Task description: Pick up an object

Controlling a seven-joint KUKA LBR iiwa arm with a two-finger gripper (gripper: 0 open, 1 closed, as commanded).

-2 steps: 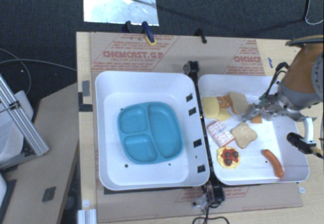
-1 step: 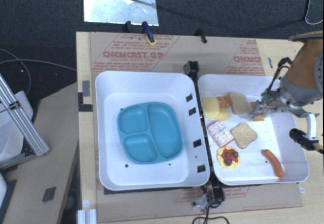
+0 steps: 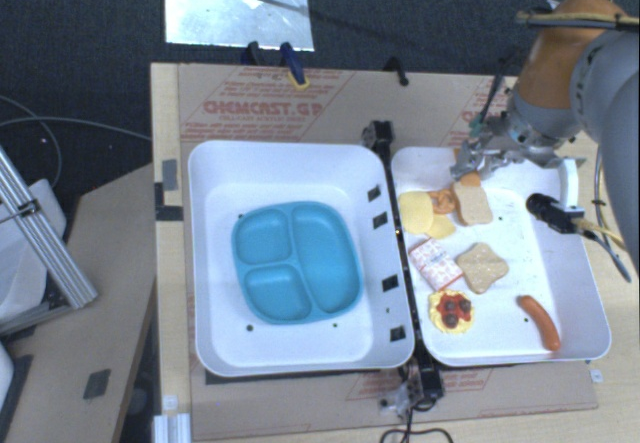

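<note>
Two smooth white bins (image 3: 300, 156) — ridged blue tray (image 3: 297, 260), toast slice (image 3: 482, 267)

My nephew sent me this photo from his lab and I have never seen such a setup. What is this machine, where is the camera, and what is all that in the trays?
The camera looks down at a slant from above the bench. The grey arm with the orange band reaches in from the right; its gripper hangs over the right bin, near the back, above a slice of toast. I see nothing held. That bin also has a yellow round piece, a second bread slice, a red-and-white packet, a small tart and a sausage, apparently toy food. The left bin holds a blue divided plate.
</note>
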